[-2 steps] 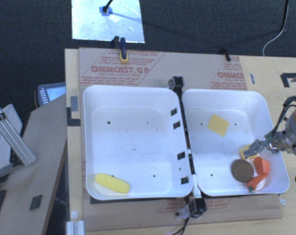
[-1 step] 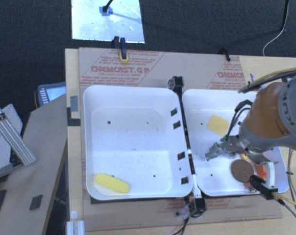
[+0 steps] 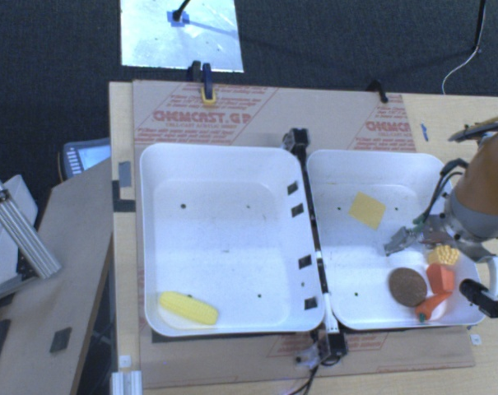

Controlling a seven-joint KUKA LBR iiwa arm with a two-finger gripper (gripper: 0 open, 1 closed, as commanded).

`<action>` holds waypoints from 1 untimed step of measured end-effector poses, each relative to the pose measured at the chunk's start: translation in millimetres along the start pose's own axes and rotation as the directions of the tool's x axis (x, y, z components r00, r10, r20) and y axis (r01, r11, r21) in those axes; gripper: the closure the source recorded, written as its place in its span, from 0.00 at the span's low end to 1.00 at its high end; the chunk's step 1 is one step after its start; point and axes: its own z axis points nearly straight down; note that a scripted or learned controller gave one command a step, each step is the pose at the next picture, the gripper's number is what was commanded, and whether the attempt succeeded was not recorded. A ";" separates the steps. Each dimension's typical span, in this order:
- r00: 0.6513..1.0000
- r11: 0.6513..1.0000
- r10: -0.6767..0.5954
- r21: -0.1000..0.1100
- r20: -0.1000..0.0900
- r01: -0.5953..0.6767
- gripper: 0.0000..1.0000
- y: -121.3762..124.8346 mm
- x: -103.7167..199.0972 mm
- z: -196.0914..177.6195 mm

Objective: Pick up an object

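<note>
The arm (image 3: pixel 486 179) comes in from the right and its outer side is cut off by the frame edge, so its upper links cannot be followed. Its wrist hangs over the right bin (image 3: pixel 372 164), and the tool (image 3: pixel 405 241) shows as a grey, blurred shape reaching left and down from the wrist. Whether it is spread or pressed together cannot be told, and nothing can be made out between its tips.

Just below the tool, toward the near edge of the right bin, lies a brown disc (image 3: pixel 407 286), flat, round and dull in colour. To the right of the disc and under the wrist sit small items packed close: a yellow knobbly piece (image 3: pixel 446 256), partly hidden by the wrist, an orange block (image 3: pixel 440 277) touching it from below, and an orange carrot shape (image 3: pixel 431 307) at the bin's near wall. Their outlines run together and are hard to separate. A dark part (image 3: pixel 483 296) near the right frame edge overlaps the bin's corner.

Up and to the left of the tool, apart from it, a yellow square (image 3: pixel 367 210) lies flat on the bin floor.

Far to the left of the tool, in the left bin (image 3: pixel 224 159), a yellow corn cob (image 3: pixel 188 308) rests by the near left corner. Both bins sit on the tabletop (image 3: pixel 257 109).
</note>
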 end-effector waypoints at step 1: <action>1.000 1.000 -0.013 -0.001 -0.002 0.013 0.00 35.5 73.1 0.2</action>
